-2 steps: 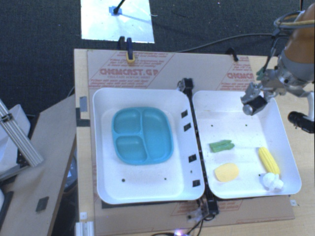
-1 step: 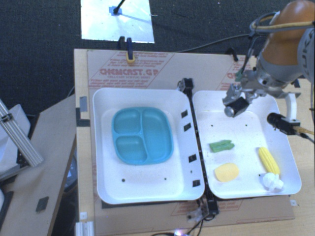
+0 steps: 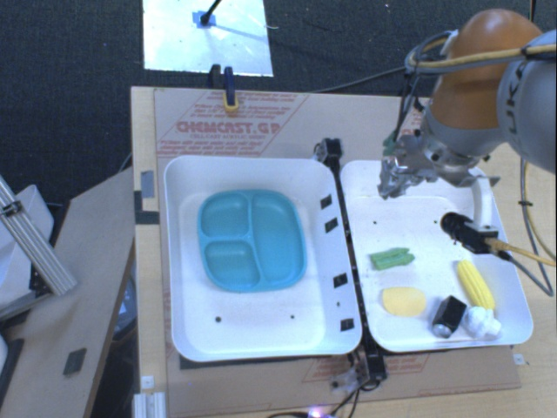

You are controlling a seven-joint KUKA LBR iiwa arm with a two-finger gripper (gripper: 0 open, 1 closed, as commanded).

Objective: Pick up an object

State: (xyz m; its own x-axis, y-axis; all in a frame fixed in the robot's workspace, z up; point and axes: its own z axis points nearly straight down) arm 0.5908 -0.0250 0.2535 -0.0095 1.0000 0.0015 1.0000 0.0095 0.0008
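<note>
**benchrat:** Bench's got two white bins side by side. Left bin (image 3: pixel 187 320) holds just a blue tray (image 3: pixel 252 238), so your picks sit in the right bin (image 3: pixel 522 320): pea pod (image 3: pixel 391 258), yellow chip (image 3: pixel 404 301), corn (image 3: pixel 475 284), black block (image 3: pixel 448 314), all bunched at the near end.

**you_op:** And the gripper (image 3: pixel 393 184)?

**benchrat:** Hanging over the right bin's far end, well apart from the pile. You can't tell from this angle whether it's released or clenched. Nothing visible between the tips, I'd say it's carrying nothing.

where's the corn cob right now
The corn cob lies in the right bin near its right wall, toward the front, just above a small white object and right of the yellow piece.
</note>
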